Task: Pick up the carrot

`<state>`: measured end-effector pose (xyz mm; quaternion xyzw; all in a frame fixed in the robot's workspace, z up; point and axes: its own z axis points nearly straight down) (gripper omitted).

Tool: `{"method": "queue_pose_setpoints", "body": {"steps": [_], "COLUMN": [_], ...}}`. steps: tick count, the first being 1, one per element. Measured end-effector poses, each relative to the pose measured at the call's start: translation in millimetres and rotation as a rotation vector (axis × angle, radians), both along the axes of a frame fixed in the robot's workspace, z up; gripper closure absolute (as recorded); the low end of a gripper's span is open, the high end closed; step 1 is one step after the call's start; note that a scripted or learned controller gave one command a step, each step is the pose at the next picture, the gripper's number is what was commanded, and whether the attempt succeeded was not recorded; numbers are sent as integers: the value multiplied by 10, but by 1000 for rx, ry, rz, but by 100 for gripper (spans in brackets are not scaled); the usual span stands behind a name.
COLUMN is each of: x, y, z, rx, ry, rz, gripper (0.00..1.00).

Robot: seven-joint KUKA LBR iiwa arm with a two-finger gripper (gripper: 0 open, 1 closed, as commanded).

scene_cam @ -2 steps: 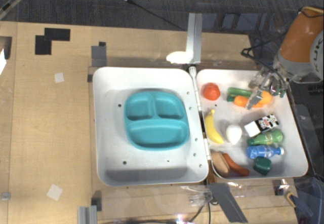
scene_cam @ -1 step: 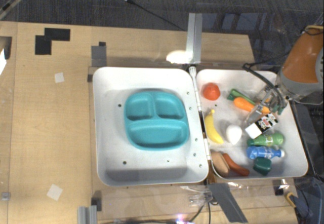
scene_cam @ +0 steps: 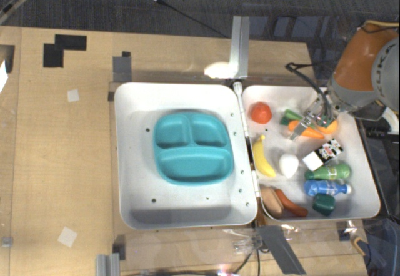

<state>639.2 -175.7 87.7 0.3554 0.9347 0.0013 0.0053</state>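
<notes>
At the near edge of the right bin [scene_cam: 369, 203] lie a brown potato [scene_cam: 270, 202] and a reddish sausage [scene_cam: 292, 203], touching each other, with a dark green block [scene_cam: 324, 205] near the bin's near right corner. Just beyond the block lies a blue bottle [scene_cam: 327, 189], and beyond that a green bottle [scene_cam: 329, 173], both on their sides. A white egg [scene_cam: 288, 165] sits to the left of the green bottle, beside a banana [scene_cam: 265, 157] that runs along the bin's left wall. A white box [scene_cam: 313, 160] and a black-and-white cube [scene_cam: 330, 149] lie just past the green bottle.

The left bin [scene_cam: 134, 143] holds a teal tray [scene_cam: 192, 146] with three compartments, lying flat near the middle.

Farther back in the right bin, the carrot [scene_cam: 310, 132] lies orange and slanted, with its green top [scene_cam: 290, 117] toward the left. The gripper [scene_cam: 314, 120] is right over it, its metal fingers [scene_cam: 301, 125] down at the carrot's middle; whether they are closed on the carrot or merely beside it I cannot tell. A red tomato [scene_cam: 260, 112] sits left of the carrot, apart from it.

The arm [scene_cam: 365, 75], orange above the wrist, reaches in from the right over the bin's far right corner. A metal post [scene_cam: 240, 47] stands at the far end between the bins.
</notes>
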Motion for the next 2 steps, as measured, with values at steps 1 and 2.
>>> {"method": "queue_pose_setpoints", "body": {"steps": [1, 2], "x": [116, 125], "y": [108, 109], "z": [0, 119], "rx": [3, 1], "ry": [0, -1], "rz": [-350, -342], "gripper": [0, 100]}}
